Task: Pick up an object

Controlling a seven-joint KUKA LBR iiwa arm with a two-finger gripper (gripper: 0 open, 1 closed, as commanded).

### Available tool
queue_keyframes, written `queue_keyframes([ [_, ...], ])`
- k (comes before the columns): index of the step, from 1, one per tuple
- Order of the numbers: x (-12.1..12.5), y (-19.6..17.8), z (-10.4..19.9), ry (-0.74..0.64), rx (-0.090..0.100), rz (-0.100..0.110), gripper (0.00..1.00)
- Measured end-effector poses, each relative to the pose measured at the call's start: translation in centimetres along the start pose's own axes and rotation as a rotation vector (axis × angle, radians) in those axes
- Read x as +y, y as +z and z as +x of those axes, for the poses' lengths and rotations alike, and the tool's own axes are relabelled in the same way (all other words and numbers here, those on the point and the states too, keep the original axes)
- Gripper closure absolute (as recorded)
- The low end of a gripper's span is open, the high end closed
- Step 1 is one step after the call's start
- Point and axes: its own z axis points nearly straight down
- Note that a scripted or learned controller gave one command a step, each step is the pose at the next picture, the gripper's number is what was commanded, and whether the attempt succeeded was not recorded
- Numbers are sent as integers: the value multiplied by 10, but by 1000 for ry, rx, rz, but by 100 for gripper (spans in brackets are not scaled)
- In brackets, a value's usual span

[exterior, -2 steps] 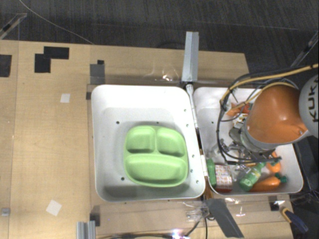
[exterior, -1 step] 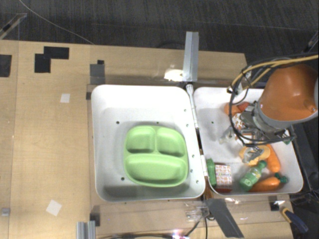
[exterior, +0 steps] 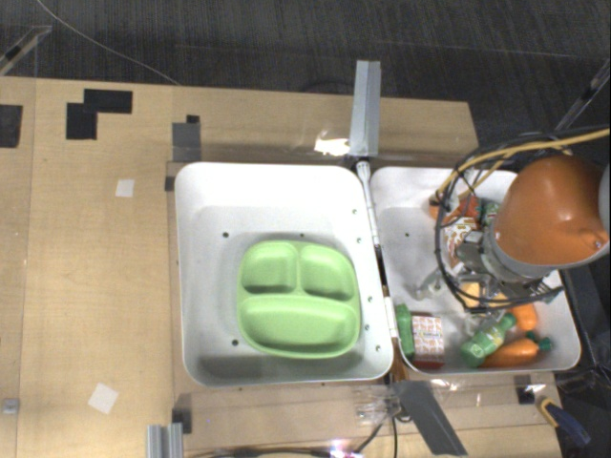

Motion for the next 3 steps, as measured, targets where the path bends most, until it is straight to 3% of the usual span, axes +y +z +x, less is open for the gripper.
queue_keyframes([
  [1, -9, 0, 26, -153, -6, 0, 0],
  [2, -4, -1, 42, -422, -2, 3, 0],
  [3, -4, -1, 42, -448, -1, 4, 0],
])
